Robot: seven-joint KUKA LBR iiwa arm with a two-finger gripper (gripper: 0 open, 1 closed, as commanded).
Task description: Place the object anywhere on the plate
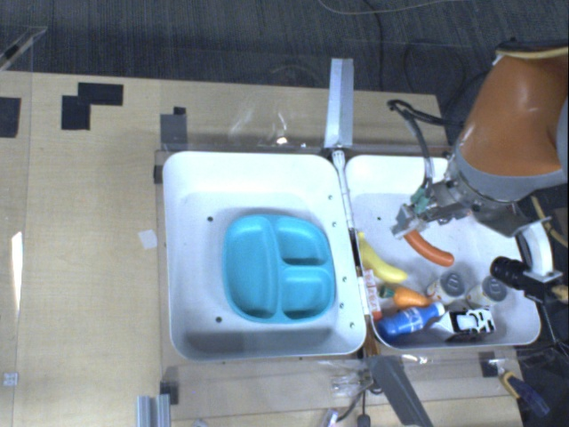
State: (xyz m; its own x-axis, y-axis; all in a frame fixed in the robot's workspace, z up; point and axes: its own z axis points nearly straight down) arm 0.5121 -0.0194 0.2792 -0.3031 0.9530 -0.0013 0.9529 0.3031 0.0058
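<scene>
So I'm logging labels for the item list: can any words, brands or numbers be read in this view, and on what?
None can be read.
Blue bottle: its white and orange end is too blurred to show any text.
Black-and-white toy car: markings too small to read.
Blue plate, banana, sausage: plain, no print.

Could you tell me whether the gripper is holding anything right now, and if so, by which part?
It cannot be told. The gripper sits right above the upper-left end of the sausage in the right bin; a grip isn't visible.
</scene>
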